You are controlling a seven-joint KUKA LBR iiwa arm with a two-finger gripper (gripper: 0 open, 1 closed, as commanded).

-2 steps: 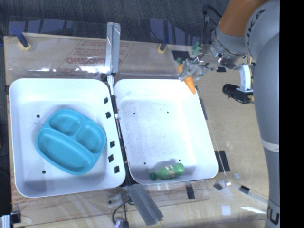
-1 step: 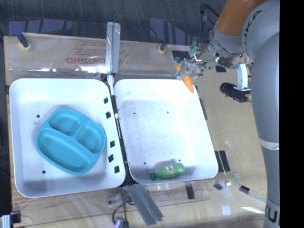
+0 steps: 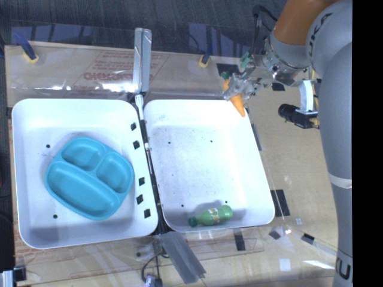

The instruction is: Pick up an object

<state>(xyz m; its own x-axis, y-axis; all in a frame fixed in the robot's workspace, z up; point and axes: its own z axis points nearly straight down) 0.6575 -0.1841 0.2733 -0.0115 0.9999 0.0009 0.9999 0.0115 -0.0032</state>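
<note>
- My tool (image 3: 241,89) hangs over the far right corner of the right bin (image 3: 179,109), with a small orange object (image 3: 239,104), carrot-like in shape, pinched at its tip; the piece dangles tilted just above the bin's rim.
- The tool reads as clenched on that orange object, though the grip looks shallow, taken near the upper end only.
- I judge the orange piece light and fairly stiff, probably smooth plastic; a hold that near the end could let it swing or slip.
- A green bottle (image 3: 211,216) lies on its side against the near wall of the right bin, well apart from my tool. It looks light, rounded and slick, likely to roll; across the middle of its body is where I would take it.
- A blue divided tray (image 3: 90,177) rests flat in the left bin (image 3: 30,115); broad and shallow, it offers only its rim for a pinch.
- My arm (image 3: 335,70) reaches in over the desk (image 3: 281,154).
</note>
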